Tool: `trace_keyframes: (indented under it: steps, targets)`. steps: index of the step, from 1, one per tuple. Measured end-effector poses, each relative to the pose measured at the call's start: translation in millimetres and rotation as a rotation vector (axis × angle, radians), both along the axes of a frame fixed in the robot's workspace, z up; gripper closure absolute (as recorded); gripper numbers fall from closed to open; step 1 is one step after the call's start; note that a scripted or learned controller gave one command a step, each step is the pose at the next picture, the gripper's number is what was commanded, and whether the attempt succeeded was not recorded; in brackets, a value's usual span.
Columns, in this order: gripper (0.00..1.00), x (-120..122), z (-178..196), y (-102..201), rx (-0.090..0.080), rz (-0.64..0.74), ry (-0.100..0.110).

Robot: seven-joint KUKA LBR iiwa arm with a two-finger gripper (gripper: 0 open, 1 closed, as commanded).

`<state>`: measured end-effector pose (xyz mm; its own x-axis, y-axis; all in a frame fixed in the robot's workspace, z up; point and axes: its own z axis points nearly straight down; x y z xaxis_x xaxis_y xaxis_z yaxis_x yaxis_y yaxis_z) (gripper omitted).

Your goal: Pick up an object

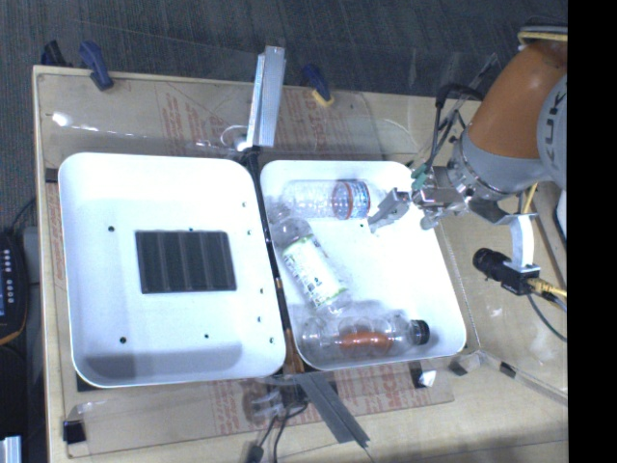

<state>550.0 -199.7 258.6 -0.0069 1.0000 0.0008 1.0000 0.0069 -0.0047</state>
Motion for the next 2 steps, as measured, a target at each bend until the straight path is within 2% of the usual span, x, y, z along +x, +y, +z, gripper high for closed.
trace_keyframes:
  steps: [1, 2]
  targets:
    - [0.00, 87, -23, -9, 0.000, 0.048, -0.002]
    - [0.00, 109, -125, -8, -0.001, 0.206, -0.007]
